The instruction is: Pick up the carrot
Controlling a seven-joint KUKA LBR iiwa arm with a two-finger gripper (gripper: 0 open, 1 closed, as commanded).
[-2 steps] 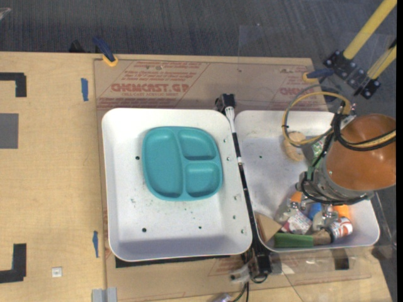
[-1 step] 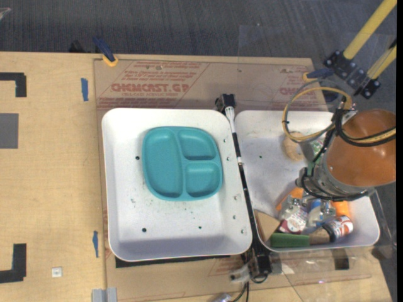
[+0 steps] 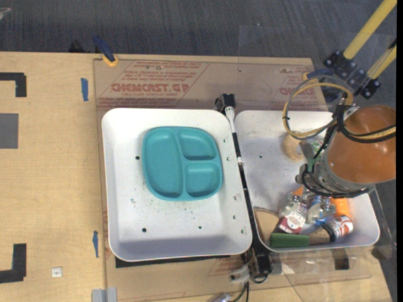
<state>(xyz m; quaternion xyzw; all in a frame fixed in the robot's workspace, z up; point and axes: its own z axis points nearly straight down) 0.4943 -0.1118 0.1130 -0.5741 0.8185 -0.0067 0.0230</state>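
Carrot (image 3: 340, 204) just under arm (image 3: 360, 151), wrist down in rt bin (image 3: 264, 143)

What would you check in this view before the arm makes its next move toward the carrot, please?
1. Arm over the right bin: ok; the gripper is above the pile.
2. Carrot located: cannot tell; an orange piece shows beside the arm, mostly hidden.
3. Carrot between the fingers: cannot tell.
4. Clutter near the carrot: not ok; a green item and other items crowd it.
5. Teal tray out of the way: ok, in the left bin.
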